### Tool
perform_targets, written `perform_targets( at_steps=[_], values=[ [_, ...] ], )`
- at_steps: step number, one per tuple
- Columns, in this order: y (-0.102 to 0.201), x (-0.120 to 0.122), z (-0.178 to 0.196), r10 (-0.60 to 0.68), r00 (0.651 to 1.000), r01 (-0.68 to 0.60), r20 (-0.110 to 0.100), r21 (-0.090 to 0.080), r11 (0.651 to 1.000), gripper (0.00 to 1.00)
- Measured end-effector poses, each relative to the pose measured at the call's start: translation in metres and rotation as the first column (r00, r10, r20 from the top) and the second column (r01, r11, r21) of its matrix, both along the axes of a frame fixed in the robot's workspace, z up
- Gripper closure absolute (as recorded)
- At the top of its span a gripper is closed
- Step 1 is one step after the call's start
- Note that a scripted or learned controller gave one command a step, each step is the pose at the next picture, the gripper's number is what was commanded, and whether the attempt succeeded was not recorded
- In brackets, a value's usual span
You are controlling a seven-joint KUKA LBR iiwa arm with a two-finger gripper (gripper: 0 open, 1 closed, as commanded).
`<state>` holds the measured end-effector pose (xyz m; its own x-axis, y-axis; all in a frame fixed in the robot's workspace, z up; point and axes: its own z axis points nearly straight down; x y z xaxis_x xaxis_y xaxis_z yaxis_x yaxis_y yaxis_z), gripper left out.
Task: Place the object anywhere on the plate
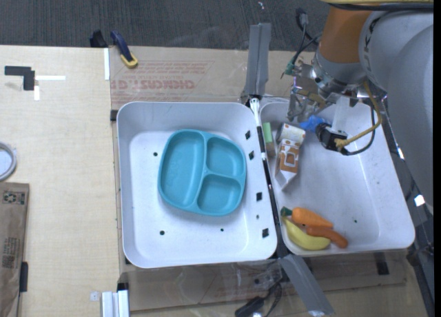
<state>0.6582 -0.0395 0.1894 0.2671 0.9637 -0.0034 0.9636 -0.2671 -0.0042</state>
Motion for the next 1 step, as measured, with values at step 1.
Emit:
perform_targets(
  at_steps=[1],
  values=[
    [0.0657,-0.0275,0.0612,-0.025,1.000,0.025,0.003,0.001,1.000,1.00]
  ],
)
